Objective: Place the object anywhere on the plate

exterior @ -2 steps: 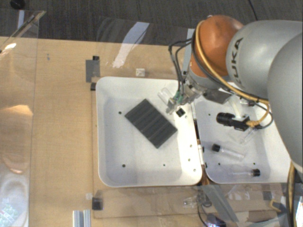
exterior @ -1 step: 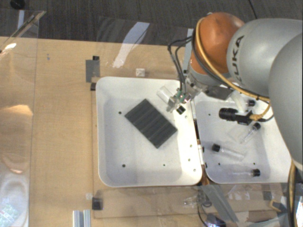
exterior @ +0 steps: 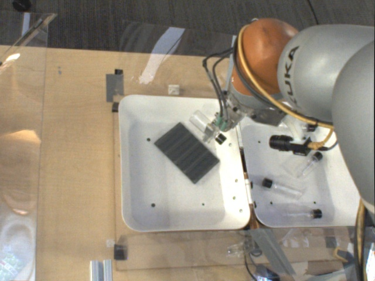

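Overhead, the end effector [exterior: 215, 132] hovers beside the ribbed dark grey plate [exterior: 186, 152], a clear plastic tube [exterior: 199, 120] touching it; open or closed, cannot tell. More black-capped tubes [exterior: 284, 187] lie in the right bin [exterior: 261, 157].

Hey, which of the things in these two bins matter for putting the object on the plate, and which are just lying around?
For the job: gripper; dark ribbed plate in the left bin; clear black-ended piece at the gripper, likely the object.
Lying about: clear black-capped tube and second tube, both in the right bin.
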Action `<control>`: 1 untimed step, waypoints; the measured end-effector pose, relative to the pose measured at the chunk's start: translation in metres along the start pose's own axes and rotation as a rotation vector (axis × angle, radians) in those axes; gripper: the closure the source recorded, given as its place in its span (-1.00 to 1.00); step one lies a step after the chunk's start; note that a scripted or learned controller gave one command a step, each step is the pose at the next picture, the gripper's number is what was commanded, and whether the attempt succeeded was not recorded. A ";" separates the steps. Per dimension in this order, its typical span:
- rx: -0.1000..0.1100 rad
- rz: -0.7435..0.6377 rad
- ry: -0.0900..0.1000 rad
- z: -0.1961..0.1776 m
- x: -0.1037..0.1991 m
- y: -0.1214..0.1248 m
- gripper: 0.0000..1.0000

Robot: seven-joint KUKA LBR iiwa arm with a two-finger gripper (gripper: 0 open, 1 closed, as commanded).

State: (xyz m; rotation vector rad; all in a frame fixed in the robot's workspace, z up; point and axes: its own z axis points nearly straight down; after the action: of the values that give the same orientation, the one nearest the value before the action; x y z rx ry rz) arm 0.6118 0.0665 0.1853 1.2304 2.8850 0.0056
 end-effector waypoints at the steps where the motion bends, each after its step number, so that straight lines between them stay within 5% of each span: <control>1: -0.001 -0.061 -0.001 0.000 0.000 -0.007 1.00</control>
State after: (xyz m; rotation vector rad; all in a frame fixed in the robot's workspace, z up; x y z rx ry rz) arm 0.6073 0.0619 0.1856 1.1412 2.9204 0.0058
